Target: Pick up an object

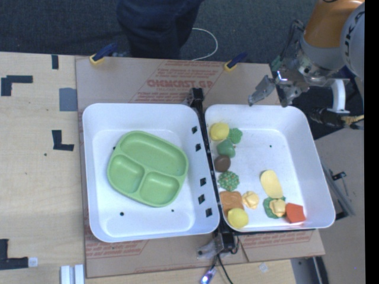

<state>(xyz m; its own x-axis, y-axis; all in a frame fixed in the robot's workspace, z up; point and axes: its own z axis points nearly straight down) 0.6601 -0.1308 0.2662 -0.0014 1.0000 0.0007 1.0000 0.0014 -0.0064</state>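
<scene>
- Arm (331,22): grey with an orange band, in the upper right of the frame, wrist angled down and to the left, above the far edge of the right bin.
- Gripper (273,92): two dark fingers spread wide, nothing between them; one finger (260,92) slants out toward the left, the other (286,93) points down. Both sit over the cardboard just beyond the bin's far rim.
- Right bin (308,158): white and shallow, holding small toy food, mostly along its left wall and near edge.
- Yellow lemon-like piece (218,131) at upper left of that bin, touching a green leafy piece (235,136).
- Dark green piece (225,149), brown round piece (222,163) and green broccoli-like piece (228,180) run down the left wall.
- Orange block (230,199) and yellow round piece (237,218) at lower left.
- Pale yellow oval (271,184) near the middle; red-orange block (295,213) at lower right.
- Left bin (98,158): white, holding a green divided plate (147,168), tilted.
- All items lie well apart from the gripper.
</scene>
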